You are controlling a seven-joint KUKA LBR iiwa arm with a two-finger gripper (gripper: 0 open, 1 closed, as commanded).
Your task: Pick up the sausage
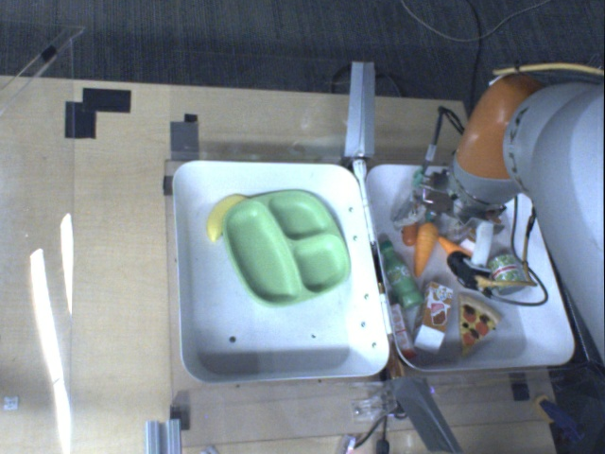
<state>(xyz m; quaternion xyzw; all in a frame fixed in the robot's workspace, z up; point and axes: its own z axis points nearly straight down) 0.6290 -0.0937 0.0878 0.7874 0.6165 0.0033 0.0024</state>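
Start at the near end of the right bin. At its 6 o'clock edge lie a pizza slice and a small carton, and a green bottle lies along the wall at 9 o'clock. A small can sits at 3 o'clock.

Farther in, near the middle of the pile, a carrot points towards you. The short orange-brown piece touching it at its 3 o'clock is my best guess for the sausage. It is half buried in the clutter, so you cannot be sure.

Expect a light toy, smooth and round, likely to roll or squirt out of a pinch. Take it across its middle, on the narrow width, and watch the carrot pressed beside it.

The tool hangs just beyond the carrot, at the pile's 12 o'clock, low in the clutter. You cannot tell whether it is open or closed, and nothing is visibly held in it. The arm comes in from 3 o'clock, bent over so its wrist points steeply down into the bin.

The left bin holds a green tray over a banana.
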